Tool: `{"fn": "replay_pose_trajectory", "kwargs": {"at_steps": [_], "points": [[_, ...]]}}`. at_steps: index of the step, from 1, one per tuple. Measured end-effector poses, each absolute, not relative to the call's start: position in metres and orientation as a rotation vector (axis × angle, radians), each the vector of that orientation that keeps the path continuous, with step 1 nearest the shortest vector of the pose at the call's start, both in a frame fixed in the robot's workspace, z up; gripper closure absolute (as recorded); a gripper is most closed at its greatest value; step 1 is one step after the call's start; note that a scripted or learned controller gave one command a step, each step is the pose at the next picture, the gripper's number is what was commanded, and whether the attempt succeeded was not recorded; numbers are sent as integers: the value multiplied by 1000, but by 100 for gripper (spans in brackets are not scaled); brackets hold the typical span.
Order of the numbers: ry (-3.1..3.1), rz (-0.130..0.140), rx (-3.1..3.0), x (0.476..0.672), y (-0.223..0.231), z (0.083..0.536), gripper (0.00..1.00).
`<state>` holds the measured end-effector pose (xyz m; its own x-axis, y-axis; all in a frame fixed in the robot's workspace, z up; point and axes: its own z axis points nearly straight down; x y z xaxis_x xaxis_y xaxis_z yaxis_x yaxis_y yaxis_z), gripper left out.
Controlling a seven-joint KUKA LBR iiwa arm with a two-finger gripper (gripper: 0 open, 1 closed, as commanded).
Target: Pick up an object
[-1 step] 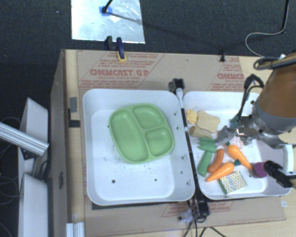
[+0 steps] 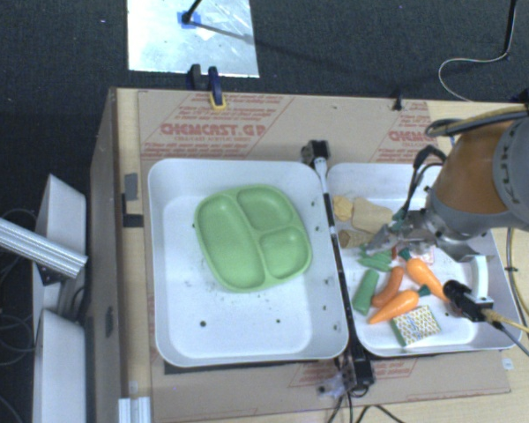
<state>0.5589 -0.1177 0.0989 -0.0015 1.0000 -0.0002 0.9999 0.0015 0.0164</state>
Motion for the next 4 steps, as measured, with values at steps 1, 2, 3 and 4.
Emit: {"fn": "replay_pose_trajectory", "kwargs": {"at_steps": [1,2,3,4], "points": [[2217,22,2208,560,-117,110,100],[2224,6,2214,610,-63,197,100],[2224,3,2216,609,-64,196,0],[2218,6,2214,645,-115,88,0]]}}
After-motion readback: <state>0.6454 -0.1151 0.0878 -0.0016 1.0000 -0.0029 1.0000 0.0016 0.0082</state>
